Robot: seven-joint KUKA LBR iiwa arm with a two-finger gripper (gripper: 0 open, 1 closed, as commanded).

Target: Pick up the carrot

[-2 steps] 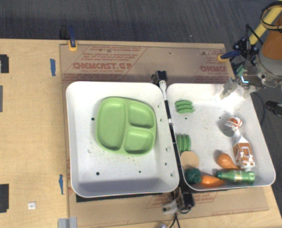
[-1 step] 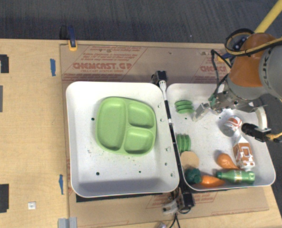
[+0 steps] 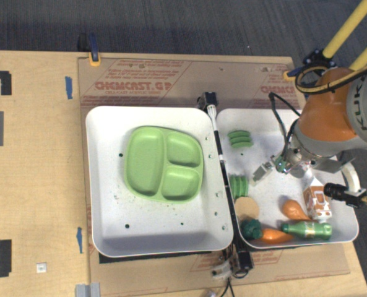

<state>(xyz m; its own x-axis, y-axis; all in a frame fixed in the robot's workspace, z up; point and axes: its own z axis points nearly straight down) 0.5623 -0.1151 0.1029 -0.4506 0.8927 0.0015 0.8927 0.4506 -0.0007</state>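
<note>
Camera view looks down on two white bins side by side on a cardboard-covered bench. From the right the arm [image 3: 332, 113], grey with an orange band, reaches over the right bin [image 3: 350, 231]. Its gripper [image 3: 281, 166] hangs above the bin's middle, pointing left and down. A metal finger [image 3: 262, 171] sticks out toward the left; whether the jaws are open or closed I cannot tell, and nothing is seen between them.

Well below the jaws, near the bin's front wall, lies the carrot [image 3: 275, 234], orange, lengthwise along that wall. Its dark green top [image 3: 252, 229] is at its left end. A green bottle [image 3: 306, 229] lies just right of the carrot, touching or nearly touching it. Above the bottle, below and right of the jaws, sits an orange rounded piece [image 3: 294, 210], and beside that a small white and orange carton [image 3: 318, 203]. Left of the carrot's top and slightly higher is a tan round item [image 3: 247, 208]. Directly left of the jaws, against the bin's left wall, a green ridged piece [image 3: 238, 185] stands; another green ridged piece [image 3: 239, 139] lies above and left of the jaws.

Far left of the jaws, the left bin [image 3: 106, 215] holds a green divided plate [image 3: 164, 162] with three compartments.
</note>
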